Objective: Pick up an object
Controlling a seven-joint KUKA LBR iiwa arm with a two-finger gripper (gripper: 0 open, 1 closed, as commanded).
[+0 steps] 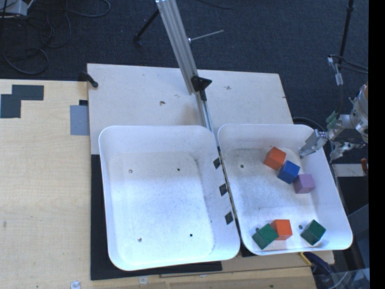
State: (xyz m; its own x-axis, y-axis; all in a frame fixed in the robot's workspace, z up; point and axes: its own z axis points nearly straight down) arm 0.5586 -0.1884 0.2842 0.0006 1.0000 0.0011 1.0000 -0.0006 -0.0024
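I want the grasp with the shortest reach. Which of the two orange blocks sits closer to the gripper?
The upper orange block, touching the blue block, lies nearer the gripper. The other orange block sits between two green blocks.

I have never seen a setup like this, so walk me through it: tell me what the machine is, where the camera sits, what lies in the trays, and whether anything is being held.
The picture comes from one camera fixed above a bench, looking down at a slant. On the bench sit two shallow white bins side by side: the left bin and the right bin. The machine is a robot arm reaching in from the right edge; its two-finger gripper hovers at the upper right rim of the right bin, and nothing can be seen between its fingers.

The right bin holds six small blocks. Near the top are an orange block, a blue block and a purple block, close together in a diagonal row. Along the bottom wall are a green block touching a second orange block, and another green block set apart.
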